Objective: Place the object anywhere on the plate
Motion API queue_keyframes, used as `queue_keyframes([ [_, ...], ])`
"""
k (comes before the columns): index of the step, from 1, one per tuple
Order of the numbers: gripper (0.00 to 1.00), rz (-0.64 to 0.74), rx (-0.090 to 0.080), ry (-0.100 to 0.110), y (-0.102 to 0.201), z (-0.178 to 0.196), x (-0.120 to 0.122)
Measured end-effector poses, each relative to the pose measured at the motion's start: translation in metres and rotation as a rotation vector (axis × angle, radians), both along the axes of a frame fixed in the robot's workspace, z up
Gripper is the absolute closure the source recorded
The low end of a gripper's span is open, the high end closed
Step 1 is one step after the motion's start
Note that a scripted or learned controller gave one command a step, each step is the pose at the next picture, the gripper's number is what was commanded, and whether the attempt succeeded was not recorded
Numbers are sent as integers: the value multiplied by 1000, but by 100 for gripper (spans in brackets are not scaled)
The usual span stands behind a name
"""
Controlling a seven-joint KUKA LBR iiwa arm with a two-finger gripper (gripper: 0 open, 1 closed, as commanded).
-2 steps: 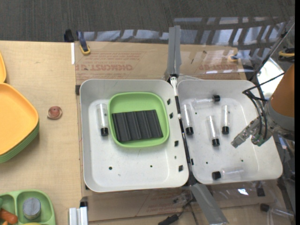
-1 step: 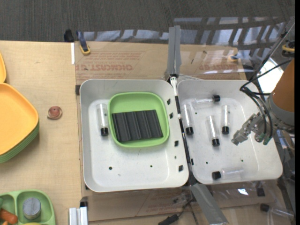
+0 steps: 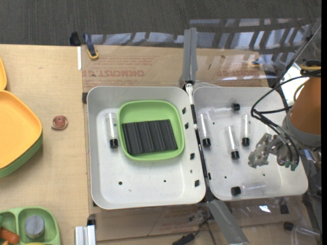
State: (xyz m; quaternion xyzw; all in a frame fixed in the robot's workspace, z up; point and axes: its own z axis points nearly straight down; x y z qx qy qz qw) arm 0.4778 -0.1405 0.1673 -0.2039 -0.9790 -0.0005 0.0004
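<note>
Hovering low in the right bin (image 3: 286, 190), the claw (image 3: 263, 154) sits just right of a black-capped tube (image 3: 233, 142); its grip is unclear.

Even, bright overhead light; the white bins (image 3: 148, 193) cast only faint shadows. Glare washes out a patch at the counter's (image 3: 61, 75) right edge. Focus is slightly soft.

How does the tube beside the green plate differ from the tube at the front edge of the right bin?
The tube beside the green plate lies in the left bin, lengthwise front to back, with its black cap toward the front. The tube at the front edge lies in the right bin, crosswise, with its cap toward the left. The first almost touches the green plate; the second lies apart from other tubes. Both are clear with black caps.
</note>
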Motion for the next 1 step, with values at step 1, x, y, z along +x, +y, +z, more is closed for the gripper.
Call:
queue_keyframes([
  [1, 0, 0, 0, 0, 0, 0, 0],
])
